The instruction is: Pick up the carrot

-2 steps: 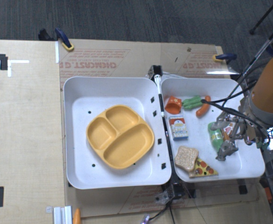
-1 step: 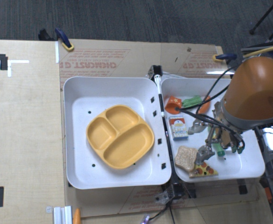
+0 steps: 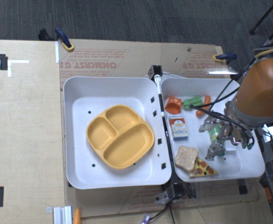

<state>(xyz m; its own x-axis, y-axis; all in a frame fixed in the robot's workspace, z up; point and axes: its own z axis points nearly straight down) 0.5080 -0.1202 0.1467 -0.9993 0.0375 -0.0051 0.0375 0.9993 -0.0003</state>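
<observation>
The carrot (image 3: 199, 101) lies at the back of the right bin (image 3: 251, 169), its green top pointing left and its orange body to the right. My gripper (image 3: 212, 140) hangs low over the middle of the same bin, in front of the carrot and a little to its right, apart from it. Cables and the grey wrist cover part of the gripper. A small green item (image 3: 214, 133) shows just beneath it.
The right bin also holds an orange cup (image 3: 173, 105), a small printed box (image 3: 178, 128), a bread slice (image 3: 186, 157) and a pizza slice (image 3: 204, 170). A yellow divided plate (image 3: 120, 136) lies in the left bin (image 3: 75, 125). The arm's orange band (image 3: 262, 90) looms at right.
</observation>
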